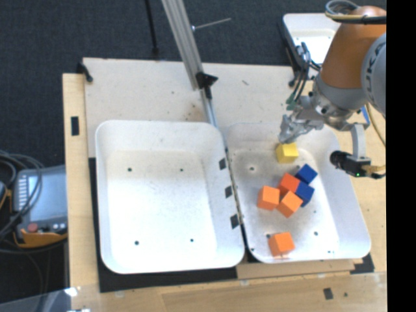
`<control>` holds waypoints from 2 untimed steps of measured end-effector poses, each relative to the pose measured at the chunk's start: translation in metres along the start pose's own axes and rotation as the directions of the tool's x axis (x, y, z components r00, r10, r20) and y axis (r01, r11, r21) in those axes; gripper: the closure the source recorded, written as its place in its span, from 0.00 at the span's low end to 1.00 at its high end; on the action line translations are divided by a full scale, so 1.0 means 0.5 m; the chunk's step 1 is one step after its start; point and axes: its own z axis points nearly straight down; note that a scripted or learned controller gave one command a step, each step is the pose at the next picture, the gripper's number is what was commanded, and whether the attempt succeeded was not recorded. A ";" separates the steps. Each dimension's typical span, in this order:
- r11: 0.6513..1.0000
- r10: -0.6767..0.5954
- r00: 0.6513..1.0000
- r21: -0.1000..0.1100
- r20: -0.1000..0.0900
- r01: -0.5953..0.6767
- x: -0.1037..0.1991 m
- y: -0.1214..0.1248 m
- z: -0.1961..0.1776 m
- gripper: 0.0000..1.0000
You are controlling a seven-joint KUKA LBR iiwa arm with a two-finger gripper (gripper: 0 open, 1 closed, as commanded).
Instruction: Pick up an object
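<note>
A yellow cube (286, 152) lies in the right bin (348, 221) near its far wall. My gripper (290, 134) hangs right over the cube's far edge, and whether it touches the cube I cannot make out. Closer to the front sits a tight cluster: two blue cubes (307, 173) (304, 193), a red-orange cube (289, 182) and two orange cubes (268, 198) (290, 204). Another orange cube (281, 244) rests alone near the bin's front wall.
The left bin (162, 194) stands beside the right one, sharing a middle rim (232, 194). A slanted aluminium post (185, 38) rises behind the bins. A control pendant (39, 203) with cables lies off the bench at the left.
</note>
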 end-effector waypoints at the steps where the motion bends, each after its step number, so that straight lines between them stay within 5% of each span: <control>1: 1.000 -0.004 1.000 0.007 0.000 0.004 0.090 -0.041 0.018 1.00; 2: 1.000 -0.005 1.000 0.007 -0.002 0.005 0.184 -0.109 0.006 1.00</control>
